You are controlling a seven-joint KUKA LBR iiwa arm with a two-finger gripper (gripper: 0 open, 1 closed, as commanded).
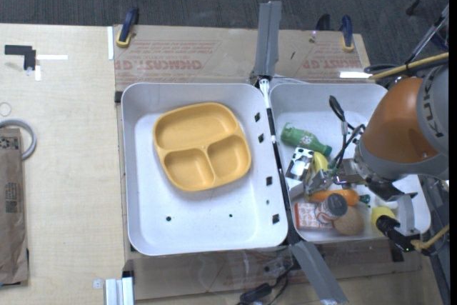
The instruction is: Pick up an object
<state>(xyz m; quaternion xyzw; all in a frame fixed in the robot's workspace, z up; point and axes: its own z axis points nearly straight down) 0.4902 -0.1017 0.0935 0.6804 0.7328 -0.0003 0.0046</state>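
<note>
We see the bench (pixel 64 153), a pale wood surface, carrying two shallow white bins side by side on a sheet of printed cardboard (pixel 193 57) held by blue clamps (pixel 128 26). The left bin (pixel 143 225) holds a yellow divided plate (pixel 202 146) with three compartments, lying flat and slightly rotated, near the bin's centre and apart from all walls. The right bin (pixel 371 93) holds a cluster of small objects toward its near side.

The arm (pixel 403 128) enters from the right, its orange band over the right bin's far right portion. We locate the gripper (pixel 330 182) low over the object cluster, pointing toward the bin's left wall. We cannot tell how its fingers stand, because the wrist and the clutter obscure them.

In the right bin we identify a green bottle (pixel 305 138) lying on its side near the left wall, well above the cluster. Below it lies a black-and-white patterned item (pixel 300 163) beside a yellow banana-like piece (pixel 320 162). An orange carrot-shaped object (pixel 337 195) lies just beside the gripper. A red-and-white printed packet (pixel 308 214) lies flat at the near left corner. A tan rounded object (pixel 349 223) sits next to the packet, and a small yellow item (pixel 383 213) lies right of it.
</note>
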